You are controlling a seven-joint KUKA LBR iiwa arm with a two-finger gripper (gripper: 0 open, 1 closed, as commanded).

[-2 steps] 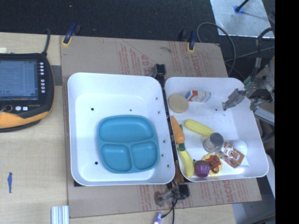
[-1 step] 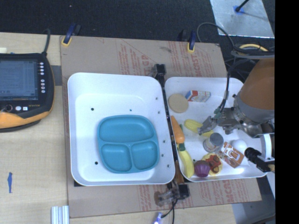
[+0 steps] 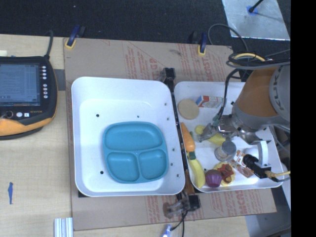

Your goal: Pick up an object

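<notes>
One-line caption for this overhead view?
Gripper lowered among toy food in right bin; blue tray in left bin.

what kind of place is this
Most likely a robot lab bench set up for pick-up trials. Two white bins sit clamped on a cardboard sheet, the right one holding toy food such as a carrot, and a teach pendant lies at the left.

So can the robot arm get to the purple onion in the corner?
Probably yes. The purple onion lies uncovered near the right bin's front edge, close to the gripper, though the banana and toys crowd it.
</notes>
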